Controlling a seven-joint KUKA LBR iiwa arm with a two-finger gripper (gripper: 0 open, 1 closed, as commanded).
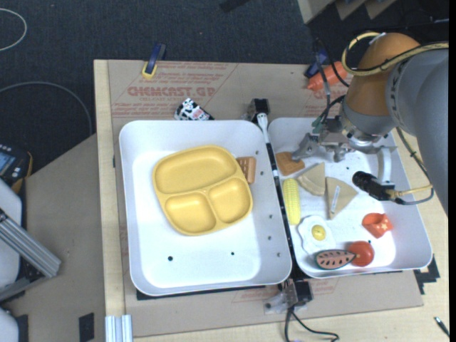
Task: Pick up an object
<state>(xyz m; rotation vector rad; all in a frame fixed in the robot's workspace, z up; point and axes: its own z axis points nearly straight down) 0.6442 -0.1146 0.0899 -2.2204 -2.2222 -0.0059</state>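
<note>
My gripper (324,150) hangs over the back part of the right bin (420,244), just above a brown toast piece (288,164) and a pale bread wedge (312,180). I see nothing held in it. A second pale wedge (340,194) lies to the right of the first. A yellow corn cob (291,199) rests along the bin's left wall. Toward the front lie a fried egg (315,230), a watermelon slice (334,258), a tomato (362,253) and a red pepper piece (376,224).
The left bin (135,212) holds a yellow divided plate (203,189) with a brown waffle (246,168) at its right edge. On the bench behind the bins sit a black-and-white toy (191,110), a blue and yellow clamp (152,61) and an orange clamp (320,77).
</note>
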